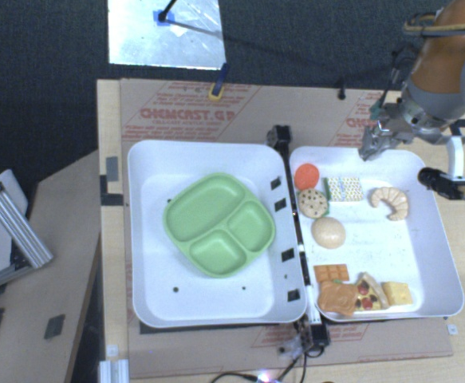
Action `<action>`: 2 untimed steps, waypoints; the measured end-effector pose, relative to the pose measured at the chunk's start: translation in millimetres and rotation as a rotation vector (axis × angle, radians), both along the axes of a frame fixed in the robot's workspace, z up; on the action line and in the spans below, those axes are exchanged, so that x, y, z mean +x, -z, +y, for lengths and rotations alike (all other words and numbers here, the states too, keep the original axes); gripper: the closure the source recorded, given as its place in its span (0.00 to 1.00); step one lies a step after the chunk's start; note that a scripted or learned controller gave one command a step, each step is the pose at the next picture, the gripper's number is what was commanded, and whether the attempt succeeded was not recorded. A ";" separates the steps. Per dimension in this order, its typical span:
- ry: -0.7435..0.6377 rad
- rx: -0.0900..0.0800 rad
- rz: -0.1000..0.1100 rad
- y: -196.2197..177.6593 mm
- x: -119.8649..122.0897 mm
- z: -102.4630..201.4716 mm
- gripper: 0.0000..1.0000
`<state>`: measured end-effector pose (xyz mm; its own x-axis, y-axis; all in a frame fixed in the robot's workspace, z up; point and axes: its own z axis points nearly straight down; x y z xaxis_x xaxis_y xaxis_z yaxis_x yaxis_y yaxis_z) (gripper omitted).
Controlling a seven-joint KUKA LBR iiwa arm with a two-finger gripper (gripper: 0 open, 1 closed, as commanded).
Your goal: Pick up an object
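Note:
My gripper [373, 149] hangs over the far edge of the right bin [431, 246], above all the food and holding nothing that I can see. Below it in that bin lie a croissant [390, 202], a patterned white block [344, 188], a red tomato [307, 175], a chocolate-chip cookie [313, 203] and a pale bun [328, 232]. Along the near edge are a waffle piece [331, 274], a pizza slice [365, 292], a brown piece [337, 298] and a yellow cheese cube [398, 294].
The left bin [148, 286] holds a green divided plate [218, 224]. A black hinge strip [292, 222] runs between the two bins. The bench's cardboard sheet [184, 112] extends behind them.

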<state>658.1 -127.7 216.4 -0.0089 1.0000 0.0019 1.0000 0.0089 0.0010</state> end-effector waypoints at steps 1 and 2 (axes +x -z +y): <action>-0.001 0.000 -0.002 -17.3 -12.5 49.7 1.00; 0.002 -0.002 0.000 -1.1 -20.3 58.9 1.00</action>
